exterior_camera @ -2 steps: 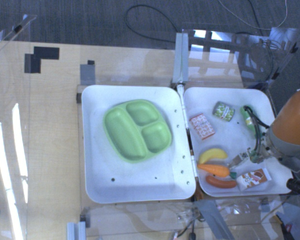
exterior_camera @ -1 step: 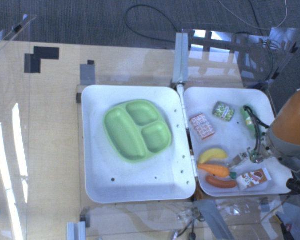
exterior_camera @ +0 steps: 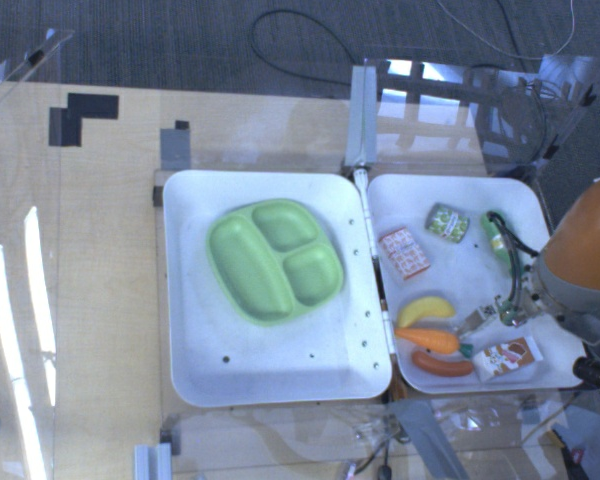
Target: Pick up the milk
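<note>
The bench (exterior_camera: 100, 298) is the biggest thing here, and it holds two white bins side by side. The left bin (exterior_camera: 190, 358) has a green plate (exterior_camera: 275, 261) with three parts in it. The right bin (exterior_camera: 460, 193) holds the small toy foods.

The grey arm with its orange band (exterior_camera: 585, 243) comes in from the right side and hangs over the right bin. Its gripper (exterior_camera: 495, 316) sits low, near the front of that bin. I cannot tell how the gripper is set from this far up.

The milk (exterior_camera: 506, 358) is a little carton lying flat in the front right corner of the right bin. It lies just in front of the gripper, a bit toward the right. Its long side runs mostly left to right, tipped up a little at the right end.

Close by are a carrot (exterior_camera: 430, 340), a sausage (exterior_camera: 442, 365) and a banana (exterior_camera: 425, 311). The sausage is just beside the milk, so I think the gripper must come down with care.
</note>
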You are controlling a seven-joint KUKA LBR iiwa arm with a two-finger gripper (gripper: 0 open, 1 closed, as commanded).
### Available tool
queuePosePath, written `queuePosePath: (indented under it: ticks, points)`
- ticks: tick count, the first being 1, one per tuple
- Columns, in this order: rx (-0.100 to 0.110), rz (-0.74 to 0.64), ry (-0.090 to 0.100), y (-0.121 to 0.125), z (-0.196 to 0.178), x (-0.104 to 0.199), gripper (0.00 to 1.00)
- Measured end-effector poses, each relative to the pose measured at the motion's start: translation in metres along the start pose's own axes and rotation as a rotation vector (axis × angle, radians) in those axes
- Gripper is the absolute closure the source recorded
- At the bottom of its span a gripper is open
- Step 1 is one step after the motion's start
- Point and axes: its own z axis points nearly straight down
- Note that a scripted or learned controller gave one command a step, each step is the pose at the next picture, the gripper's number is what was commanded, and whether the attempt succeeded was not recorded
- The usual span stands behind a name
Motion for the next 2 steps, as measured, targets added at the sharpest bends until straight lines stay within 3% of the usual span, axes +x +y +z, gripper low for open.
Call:
queuePosePath:
  ticks: [1, 2]
  points:
    - [0.002, -0.098, 0.001, -0.011, -0.037, -0.026, 0.00]
    - [0.001, -0.218, -0.001, -0.005, -0.001, -0.011, 0.00]
